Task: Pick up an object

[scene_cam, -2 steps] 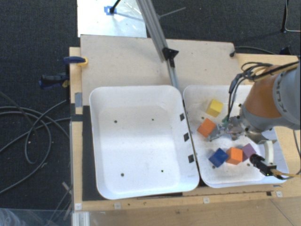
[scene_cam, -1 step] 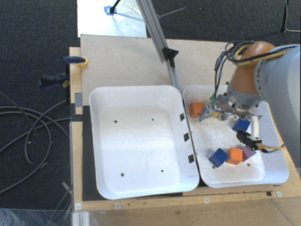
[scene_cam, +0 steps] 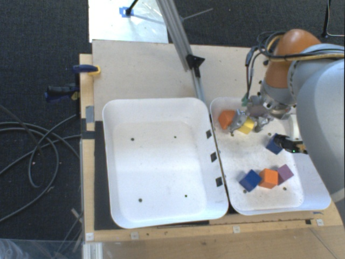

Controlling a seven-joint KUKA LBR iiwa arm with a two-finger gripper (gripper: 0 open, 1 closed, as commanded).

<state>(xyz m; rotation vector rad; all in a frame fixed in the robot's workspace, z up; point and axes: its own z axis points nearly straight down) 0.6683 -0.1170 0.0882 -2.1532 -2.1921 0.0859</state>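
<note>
My gripper [scene_cam: 246, 124] is low in the right bin [scene_cam: 302, 201], near its back left corner. It is open, with one finger on each side of a small yellow block [scene_cam: 247, 127] on the bin floor. An orange object [scene_cam: 226, 118] lies just left of the gripper, close to the left fingertip. Further forward in the same bin are a dark blue block [scene_cam: 274, 144], a blue cube [scene_cam: 250, 180], an orange cube [scene_cam: 269, 178] and a purple cube [scene_cam: 285, 172]. The grey arm with its orange band [scene_cam: 288, 47] comes in from the right.
The left bin [scene_cam: 110, 161] stands beside the right one, and their rims meet along a divider with black clips [scene_cam: 213, 156]. A slanted metal pole [scene_cam: 180, 34] crosses the bench behind the bins. Cables lie on the dark floor at left.
</note>
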